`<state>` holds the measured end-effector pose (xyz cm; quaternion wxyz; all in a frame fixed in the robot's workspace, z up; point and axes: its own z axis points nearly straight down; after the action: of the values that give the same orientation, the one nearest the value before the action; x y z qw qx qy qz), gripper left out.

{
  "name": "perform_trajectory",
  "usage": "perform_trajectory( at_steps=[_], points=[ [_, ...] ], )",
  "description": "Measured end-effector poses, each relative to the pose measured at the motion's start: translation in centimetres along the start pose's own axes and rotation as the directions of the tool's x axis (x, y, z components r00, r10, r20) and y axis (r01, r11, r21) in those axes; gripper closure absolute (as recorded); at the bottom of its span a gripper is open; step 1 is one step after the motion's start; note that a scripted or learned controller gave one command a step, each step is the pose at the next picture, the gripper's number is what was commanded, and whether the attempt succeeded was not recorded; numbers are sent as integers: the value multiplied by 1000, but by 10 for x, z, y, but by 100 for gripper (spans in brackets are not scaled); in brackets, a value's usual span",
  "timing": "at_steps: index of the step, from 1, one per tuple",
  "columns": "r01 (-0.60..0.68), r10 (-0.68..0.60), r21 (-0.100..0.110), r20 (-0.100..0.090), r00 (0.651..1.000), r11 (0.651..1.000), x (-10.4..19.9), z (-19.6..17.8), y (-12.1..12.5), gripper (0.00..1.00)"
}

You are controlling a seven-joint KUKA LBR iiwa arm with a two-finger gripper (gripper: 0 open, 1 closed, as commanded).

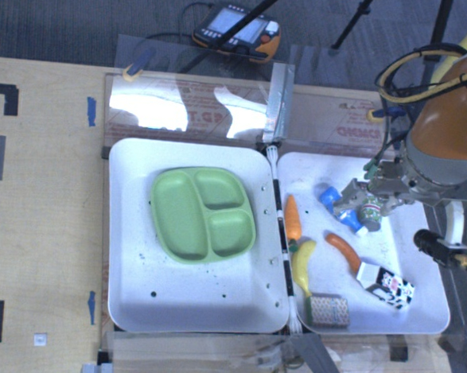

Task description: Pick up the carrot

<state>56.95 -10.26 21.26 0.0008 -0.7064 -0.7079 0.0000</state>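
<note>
The carrot (293,218) lies in the right bin (424,315), hard against its left wall, at about nine o'clock from the bin's middle. Its long axis runs nearly twelve to six, the narrow orange tip up toward twelve and the greenish stem end down toward six. Just below it, toward six, a yellow banana (302,265) lies along much the same line, its upper end close to the carrot's stem.

The gripper (366,201) hangs over the upper middle of the right bin, at about two o'clock from the carrot and clearly apart from it; from here I cannot tell whether its pincer is apart or together. A blue object (334,201) lies right beside it. Toward four o'clock of the carrot sits a red-orange sausage shape (345,249), then a black-and-white cow toy (387,286), and a grey sponge-like block (328,309) near the front edge.

The left bin (130,294) holds a green divided plate (204,214). Both bins rest on a pale wooden bench (40,208) marked with black and blue tape, with a handheld pendant (236,30) on grey carpet beyond.
</note>
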Motion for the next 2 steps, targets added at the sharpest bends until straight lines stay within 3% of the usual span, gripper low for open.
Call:
perform_trajectory(
  at_steps=[1,2],
  points=[
    [1,-1,-2,0,1000,1000,1,-10,1,100],
    [-117,117,-2,1,993,993,81,-100,-7,100]
  ],
)
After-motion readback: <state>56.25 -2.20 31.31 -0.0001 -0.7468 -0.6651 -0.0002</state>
